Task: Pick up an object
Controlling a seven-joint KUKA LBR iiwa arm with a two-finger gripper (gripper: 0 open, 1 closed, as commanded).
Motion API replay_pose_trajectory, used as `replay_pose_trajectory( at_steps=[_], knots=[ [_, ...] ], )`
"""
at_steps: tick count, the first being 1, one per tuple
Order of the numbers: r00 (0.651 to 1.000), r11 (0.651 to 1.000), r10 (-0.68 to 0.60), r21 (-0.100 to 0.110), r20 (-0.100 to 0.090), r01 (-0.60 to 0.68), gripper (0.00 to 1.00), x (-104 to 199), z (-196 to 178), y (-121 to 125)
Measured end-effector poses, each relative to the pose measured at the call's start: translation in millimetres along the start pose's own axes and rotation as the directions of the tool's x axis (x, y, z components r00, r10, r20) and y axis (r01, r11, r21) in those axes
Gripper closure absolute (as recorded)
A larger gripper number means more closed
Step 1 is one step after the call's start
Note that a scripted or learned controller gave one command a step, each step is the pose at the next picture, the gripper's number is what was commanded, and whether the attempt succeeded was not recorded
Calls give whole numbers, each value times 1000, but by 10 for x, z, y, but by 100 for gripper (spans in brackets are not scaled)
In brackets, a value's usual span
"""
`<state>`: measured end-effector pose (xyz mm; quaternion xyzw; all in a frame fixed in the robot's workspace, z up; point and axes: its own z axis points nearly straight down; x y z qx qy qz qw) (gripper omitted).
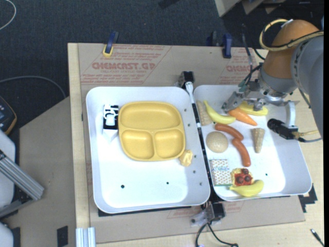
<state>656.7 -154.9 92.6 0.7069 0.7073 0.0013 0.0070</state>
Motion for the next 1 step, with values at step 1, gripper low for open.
replay_pose_trajectory(
  at_steps=[1],
  knots=[
    [1000, 1000, 2, 12, -2, -2, 100, -10, -102, -24]
  ],
)
